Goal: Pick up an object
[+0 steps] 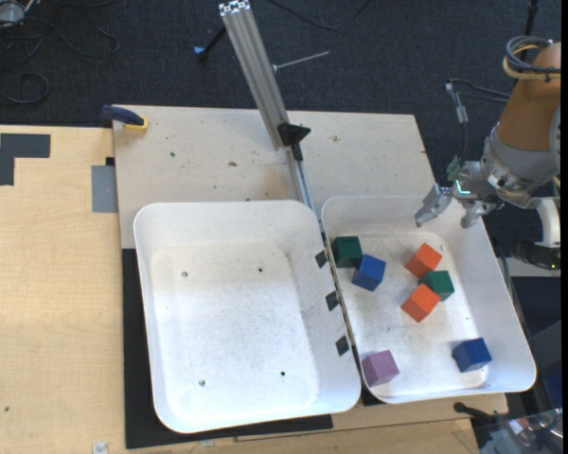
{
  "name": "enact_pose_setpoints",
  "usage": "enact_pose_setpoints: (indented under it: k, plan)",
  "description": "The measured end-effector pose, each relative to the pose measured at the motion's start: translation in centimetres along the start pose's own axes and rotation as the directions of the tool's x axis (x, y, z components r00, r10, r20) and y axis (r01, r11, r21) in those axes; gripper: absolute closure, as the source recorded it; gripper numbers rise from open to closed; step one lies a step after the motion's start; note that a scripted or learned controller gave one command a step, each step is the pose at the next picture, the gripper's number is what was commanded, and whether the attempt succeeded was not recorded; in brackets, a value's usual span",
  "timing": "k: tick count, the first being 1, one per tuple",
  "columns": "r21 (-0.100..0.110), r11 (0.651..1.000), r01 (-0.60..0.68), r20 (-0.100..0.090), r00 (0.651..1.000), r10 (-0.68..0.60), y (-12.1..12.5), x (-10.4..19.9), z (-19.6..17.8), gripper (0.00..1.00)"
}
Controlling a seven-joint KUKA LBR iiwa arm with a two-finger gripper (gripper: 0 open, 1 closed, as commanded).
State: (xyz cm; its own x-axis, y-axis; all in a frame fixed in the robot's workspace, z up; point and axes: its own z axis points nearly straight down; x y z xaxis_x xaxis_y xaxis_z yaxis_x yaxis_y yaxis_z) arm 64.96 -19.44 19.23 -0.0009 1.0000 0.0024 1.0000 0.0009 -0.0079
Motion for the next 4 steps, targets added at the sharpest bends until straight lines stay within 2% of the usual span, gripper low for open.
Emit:
enact_pose_setpoints:
  k: [1,3,4]
  plan:
    - [-0.004,1.000,0.005,0.002,1.000,-0.004,0.1,0.0,-0.3,0.00]
    - [0.000,1.000,0.005,0.001,1.000,-0.005,-0.4,1.0,10.0,0.00]
    - [-0.005,1.000,0.007,0.002,1.000,-0.007,-0.3,0.9,8.6,1.00]
